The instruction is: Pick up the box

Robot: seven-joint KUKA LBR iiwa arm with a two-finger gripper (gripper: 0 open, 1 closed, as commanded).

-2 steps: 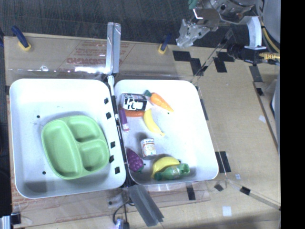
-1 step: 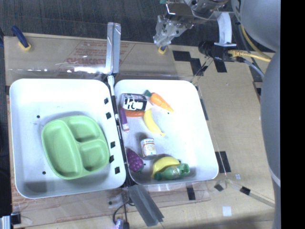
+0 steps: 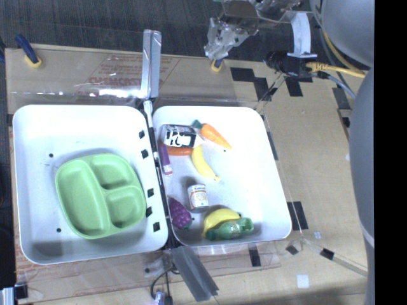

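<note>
On the tan surface [image 3: 305, 145], the right bin [image 3: 270, 170] holds the box [image 3: 179, 136] at its far-left corner. The gripper [image 3: 218, 46] hangs above (open or closed, I cannot tell). Light, stiff: grasp its long sides.

likely robot lab: taped bench [image 3: 305, 170], white bins [image 3: 25, 170]

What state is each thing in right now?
Tool: raised beyond the bins, holding nothing visible.
Box: lying in right bin, untouched.
Carrot: lying beside box.
Banana: lying flat.
Can: upright.
Tray: flat in left bin.
</note>
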